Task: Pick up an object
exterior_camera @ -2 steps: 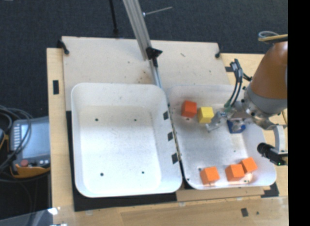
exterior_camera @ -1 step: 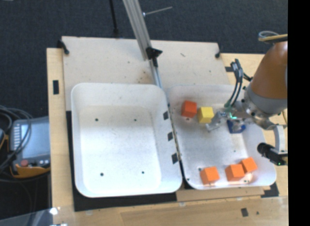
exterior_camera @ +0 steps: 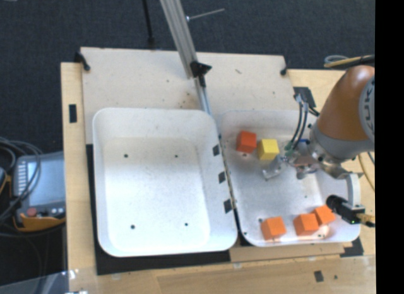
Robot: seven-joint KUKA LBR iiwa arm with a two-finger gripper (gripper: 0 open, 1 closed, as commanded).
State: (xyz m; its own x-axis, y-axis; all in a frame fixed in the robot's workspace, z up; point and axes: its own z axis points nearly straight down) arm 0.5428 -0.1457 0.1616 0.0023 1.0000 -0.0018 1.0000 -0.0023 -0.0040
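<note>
There are two white bins on the bench. The left bin [exterior_camera: 158, 179] has nothing to grab in it. The right bin [exterior_camera: 252, 188] has all the blocks, so that is why the arm [exterior_camera: 350, 113] reaches in over that one.

The claw [exterior_camera: 278, 168] hangs low over the middle of the right bin. It is just beside the yellow block [exterior_camera: 268, 149], a little below it in the picture. An orange block [exterior_camera: 247, 141] sits touching the yellow one on its left. I think the claw is there because these two blocks are the closest things to grab.

The claw is small and grey and hard to make out. I cannot tell how it is set. No block is inside it. The yellow block sits flat on the bin floor, so nothing is picked up yet.

Three more orange blocks sit along the front edge of the bin. One [exterior_camera: 273, 228] is by itself. The other two [exterior_camera: 307, 223] [exterior_camera: 325, 214] are close together near the corner. They are well apart from the claw.

The yellow block and its orange friend are pushed together. That could make it tricky, because the claw needs room on both sides of a block to squeeze it.
</note>
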